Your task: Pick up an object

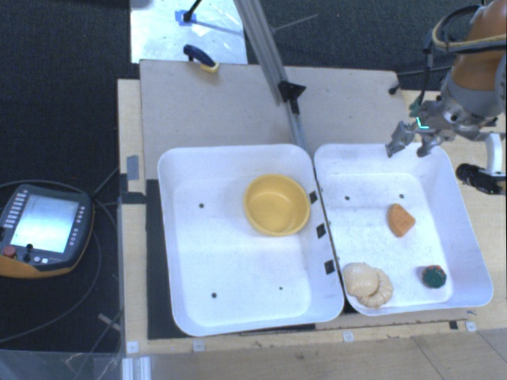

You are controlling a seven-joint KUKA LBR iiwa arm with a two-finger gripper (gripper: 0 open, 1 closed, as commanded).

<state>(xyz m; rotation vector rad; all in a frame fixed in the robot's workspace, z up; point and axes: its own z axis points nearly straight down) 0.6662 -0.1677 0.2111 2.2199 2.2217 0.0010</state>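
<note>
Closest to the lens, along the near edge of the right bin [467, 236]: a cream lumpy object [367, 283] at the near-left corner, and a small dark green ball [433, 275] toward the near-right corner. Orange wedge [401, 219] sits mid-bin, well apart from both. Left bin [190, 291] carries a yellow bowl [276, 204] near its far-right part.

My tool [411, 145] hangs over the far edge of the right bin, toward its right corner, fingers spread apart with nothing between them. Arm comes in from the desk's right side, wrist bent down and angled toward the bins.

Orange wedge is my nearest candidate: it lies toward the near edge from the tool, almost straight in. Its long axis seems to run slantwise, far-left to near-right, so I judge a wrist turn is needed before descending.
</note>
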